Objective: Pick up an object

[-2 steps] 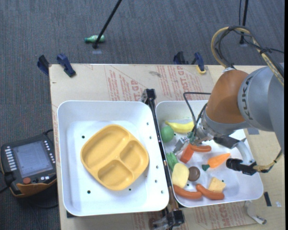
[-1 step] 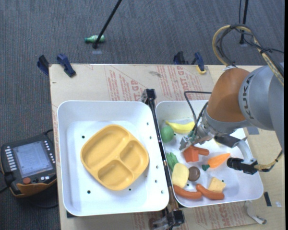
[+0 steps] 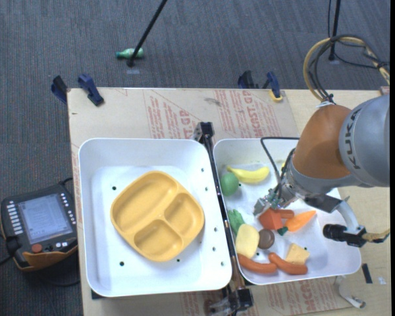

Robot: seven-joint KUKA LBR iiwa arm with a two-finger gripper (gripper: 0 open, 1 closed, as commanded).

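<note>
Low over crowded right bin point(image 3: 345, 259), gripper point(image 3: 271, 201) beside orange toy point(image 3: 272, 218), finger state seemingly unreadable, left bin point(image 3: 92, 176) roomier.

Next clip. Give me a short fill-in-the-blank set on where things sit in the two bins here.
1. The yellow divided plate lies in the ____ bin.
2. The plate has ____ compartments.
3. The banana lies in the same bin as the ____ carrot.
4. The end effector is over the ____ bin.

Missing words: left; three; orange; right
</note>
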